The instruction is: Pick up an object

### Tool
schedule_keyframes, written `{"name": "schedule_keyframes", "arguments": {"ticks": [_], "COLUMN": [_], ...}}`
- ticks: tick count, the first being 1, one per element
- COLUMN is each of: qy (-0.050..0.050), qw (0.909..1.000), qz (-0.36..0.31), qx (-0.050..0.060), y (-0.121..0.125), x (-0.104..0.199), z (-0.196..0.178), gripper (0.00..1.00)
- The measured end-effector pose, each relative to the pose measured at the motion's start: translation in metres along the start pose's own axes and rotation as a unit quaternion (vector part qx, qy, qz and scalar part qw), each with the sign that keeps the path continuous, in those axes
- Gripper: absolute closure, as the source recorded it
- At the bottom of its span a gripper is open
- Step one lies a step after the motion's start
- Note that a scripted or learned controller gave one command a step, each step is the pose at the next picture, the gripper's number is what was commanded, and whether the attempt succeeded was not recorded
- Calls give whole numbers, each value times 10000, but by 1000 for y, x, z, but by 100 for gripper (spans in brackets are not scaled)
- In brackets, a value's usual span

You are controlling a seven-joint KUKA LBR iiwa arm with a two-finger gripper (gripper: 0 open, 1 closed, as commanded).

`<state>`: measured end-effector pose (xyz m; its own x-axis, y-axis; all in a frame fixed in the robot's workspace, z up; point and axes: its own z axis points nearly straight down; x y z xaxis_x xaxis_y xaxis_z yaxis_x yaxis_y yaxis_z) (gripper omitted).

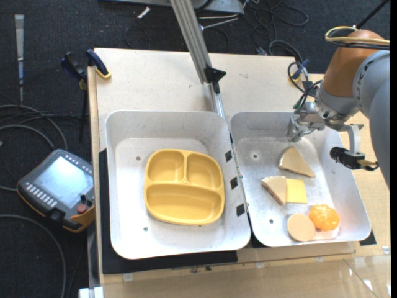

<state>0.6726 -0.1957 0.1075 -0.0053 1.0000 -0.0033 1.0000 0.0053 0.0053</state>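
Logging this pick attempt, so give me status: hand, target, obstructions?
Hand low in right bin, nothing seen held. Nearest item tan wedge, just below hand, untouched. Yellow tray in left bin, not in the way.

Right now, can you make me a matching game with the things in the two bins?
Things:
1. yellow divided tray
2. orange fruit
3. yellow square slice
4. pincer

Places:
A. near corner of the right bin
B. above the right bin's far end
C. middle of the right bin
D. in the left bin

Pairs: 1-D, 2-A, 3-C, 4-B
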Motion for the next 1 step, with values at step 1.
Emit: {"name": "schedule_keyframes", "arguments": {"ticks": [1], "qy": [2], "qw": [10000], "qz": [12], "qx": [-19], "y": [3], "x": [-2], "z": [-65], "gripper": [100]}}
